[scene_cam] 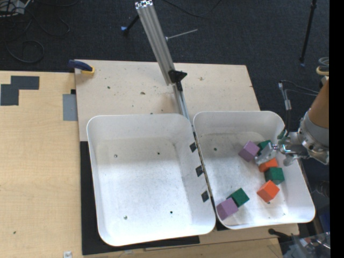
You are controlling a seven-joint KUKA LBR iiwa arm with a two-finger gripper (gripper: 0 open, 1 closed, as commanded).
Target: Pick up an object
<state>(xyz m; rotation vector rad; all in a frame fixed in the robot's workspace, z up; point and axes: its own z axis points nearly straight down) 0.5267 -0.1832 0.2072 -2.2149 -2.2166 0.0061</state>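
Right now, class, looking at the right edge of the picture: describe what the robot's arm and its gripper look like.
The arm enters from the right as a rounded grey segment with an orange band above it. At its end sits a small gripper of pale grey and silvery metal, blocky, with dark fittings at the wrist. A thin dark cable loops near the arm.

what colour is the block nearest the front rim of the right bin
Purple, beside a green block; the camera view shows it clearly.

Pale wooden bench [161, 87] speckled with dark spots, two shallow white bins [142, 128] side by side on it, blue-and-yellow clamp [81, 66] at its back-left corner
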